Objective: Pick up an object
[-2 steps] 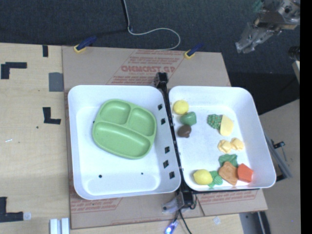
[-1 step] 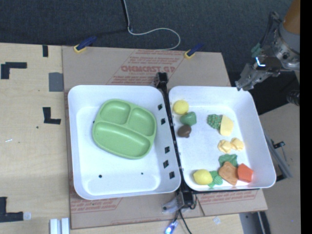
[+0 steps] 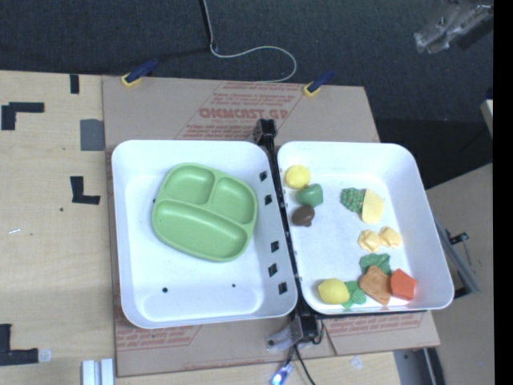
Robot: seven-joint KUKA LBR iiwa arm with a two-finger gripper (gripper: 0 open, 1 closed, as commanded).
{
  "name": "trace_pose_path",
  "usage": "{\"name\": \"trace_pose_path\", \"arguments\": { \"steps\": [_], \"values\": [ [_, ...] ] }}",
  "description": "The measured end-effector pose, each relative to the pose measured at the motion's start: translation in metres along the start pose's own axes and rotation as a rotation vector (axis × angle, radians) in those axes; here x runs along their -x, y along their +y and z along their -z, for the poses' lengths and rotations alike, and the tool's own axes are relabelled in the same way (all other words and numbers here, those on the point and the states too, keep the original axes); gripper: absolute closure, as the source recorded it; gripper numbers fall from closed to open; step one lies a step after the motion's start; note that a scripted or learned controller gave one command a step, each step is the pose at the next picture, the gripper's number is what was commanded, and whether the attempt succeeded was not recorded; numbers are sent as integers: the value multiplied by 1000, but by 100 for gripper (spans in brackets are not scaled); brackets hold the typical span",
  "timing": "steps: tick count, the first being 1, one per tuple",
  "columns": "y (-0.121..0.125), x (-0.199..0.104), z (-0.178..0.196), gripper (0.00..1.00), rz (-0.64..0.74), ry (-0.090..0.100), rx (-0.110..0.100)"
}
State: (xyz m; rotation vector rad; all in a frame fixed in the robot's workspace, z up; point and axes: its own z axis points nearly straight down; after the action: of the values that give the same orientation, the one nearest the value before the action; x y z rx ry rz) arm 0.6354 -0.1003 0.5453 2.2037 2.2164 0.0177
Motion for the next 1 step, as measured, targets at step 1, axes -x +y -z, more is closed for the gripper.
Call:
{"name": "trace_pose_path", "arguments": {
  "steps": [1],
  "values": [
    [-89, -14, -91, 100, -6, 5, -31]
  ]
}}
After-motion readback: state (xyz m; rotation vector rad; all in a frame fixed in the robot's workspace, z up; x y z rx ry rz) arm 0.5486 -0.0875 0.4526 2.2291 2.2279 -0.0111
